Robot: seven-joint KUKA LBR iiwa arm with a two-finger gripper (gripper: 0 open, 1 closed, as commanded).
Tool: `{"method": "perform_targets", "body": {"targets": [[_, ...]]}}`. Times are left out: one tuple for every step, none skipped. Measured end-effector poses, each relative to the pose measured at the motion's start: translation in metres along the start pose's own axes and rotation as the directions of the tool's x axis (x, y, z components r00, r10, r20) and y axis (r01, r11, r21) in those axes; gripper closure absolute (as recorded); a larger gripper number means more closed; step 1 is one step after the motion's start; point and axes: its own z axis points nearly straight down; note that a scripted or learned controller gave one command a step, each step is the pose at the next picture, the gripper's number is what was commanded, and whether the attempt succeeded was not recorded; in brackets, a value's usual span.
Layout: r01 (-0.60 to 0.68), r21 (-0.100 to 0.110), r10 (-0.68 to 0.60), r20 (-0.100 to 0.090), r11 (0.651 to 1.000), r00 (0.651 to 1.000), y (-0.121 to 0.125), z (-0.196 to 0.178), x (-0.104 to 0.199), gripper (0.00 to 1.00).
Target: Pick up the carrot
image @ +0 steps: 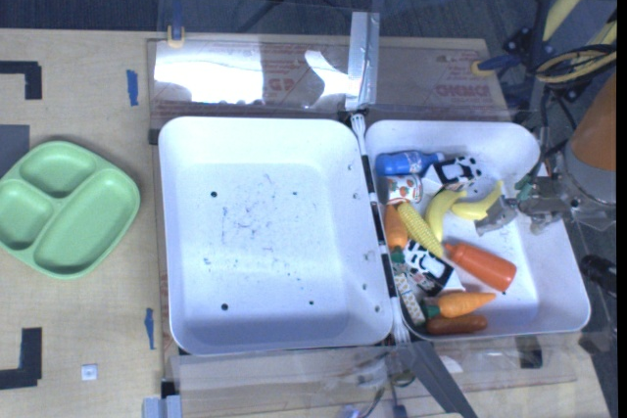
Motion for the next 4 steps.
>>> {"method": "perform_targets", "body": {"targets": [[0.139, -0.001, -0.139, 0.0, 0.99, 0.99, -0.042, 0.069, 0.019, 0.0], [0.136, -0.003, -0.136, 0.001, 0.991, 0.991, -0.041, 0.059, 0.018, 1.0], [0.195, -0.012, -0.195, 0.005, 0.981, 0.981, -0.016, 0.07, 0.008, 1.0], [0.201, -0.002, -0.201, 0.001, 0.98, 0.98, 0.018, -0.057, 0.075, 1.0]]}}
